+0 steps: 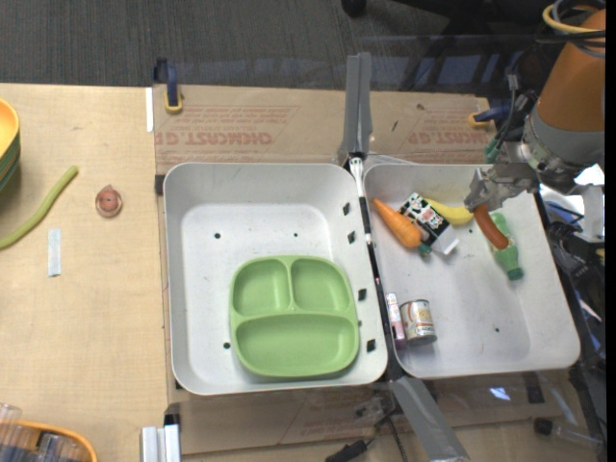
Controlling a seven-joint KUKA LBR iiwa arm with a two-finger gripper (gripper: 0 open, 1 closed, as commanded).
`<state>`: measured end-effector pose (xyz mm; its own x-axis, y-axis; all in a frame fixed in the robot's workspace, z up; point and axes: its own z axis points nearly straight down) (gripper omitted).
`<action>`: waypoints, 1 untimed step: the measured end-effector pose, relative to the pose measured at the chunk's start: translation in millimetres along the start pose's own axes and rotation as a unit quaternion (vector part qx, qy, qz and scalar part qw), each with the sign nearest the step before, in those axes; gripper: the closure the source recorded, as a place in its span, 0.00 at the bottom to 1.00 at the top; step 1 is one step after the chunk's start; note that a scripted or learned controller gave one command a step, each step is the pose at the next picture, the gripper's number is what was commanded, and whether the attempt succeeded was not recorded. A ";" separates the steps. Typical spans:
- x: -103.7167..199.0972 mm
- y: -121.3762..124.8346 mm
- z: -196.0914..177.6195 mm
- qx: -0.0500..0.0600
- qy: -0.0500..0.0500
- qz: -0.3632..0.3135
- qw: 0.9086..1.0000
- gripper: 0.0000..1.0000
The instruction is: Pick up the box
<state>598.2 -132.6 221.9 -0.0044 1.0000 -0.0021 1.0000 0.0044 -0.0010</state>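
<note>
Box in right bin, upper left part, wedged among clutter: carrot touching its left side, banana just behind on the right. Gripper above bin's upper right, near banana tip, apart from box; grip state unreadable. Red-green bottle just below gripper. Can near front left wall. Green divided plate in left bin.
</note>
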 end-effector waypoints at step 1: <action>20.0 -14.0 -14.3 0.001 0.000 -0.020 1.000 1.00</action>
